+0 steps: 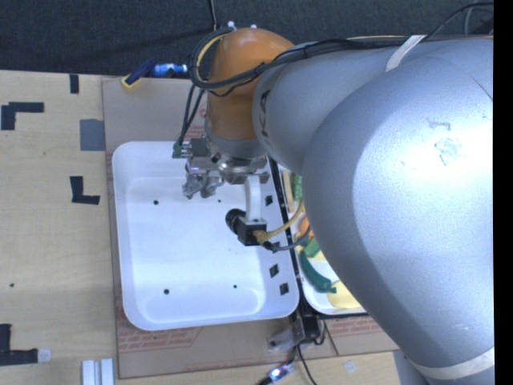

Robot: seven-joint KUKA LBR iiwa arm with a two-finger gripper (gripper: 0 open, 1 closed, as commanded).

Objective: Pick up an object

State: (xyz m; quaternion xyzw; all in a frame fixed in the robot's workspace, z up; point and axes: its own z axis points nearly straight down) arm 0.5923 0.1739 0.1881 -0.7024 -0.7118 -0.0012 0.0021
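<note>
My gripper hangs low over the far part of the shallow white plastic bin on the view's left. I cannot tell whether it is spread or closed, nor whether it carries anything: from up here it is a small grey cluster under the orange wrist band.

The things worth picking lie elsewhere. To the view's right of the gripper and nearer the bottom edge, past the rim between the bins, sit a curved green piece and a small orange piece in the second white bin.

My worry is a grasp made where the gripper now stands. Directly beneath it I make out only bare white floor with a few dark dots, so a closure there would likely catch nothing or scrape the plastic.

The bulky grey arm covers most of the second bin, so I cannot count or identify what it holds.
</note>
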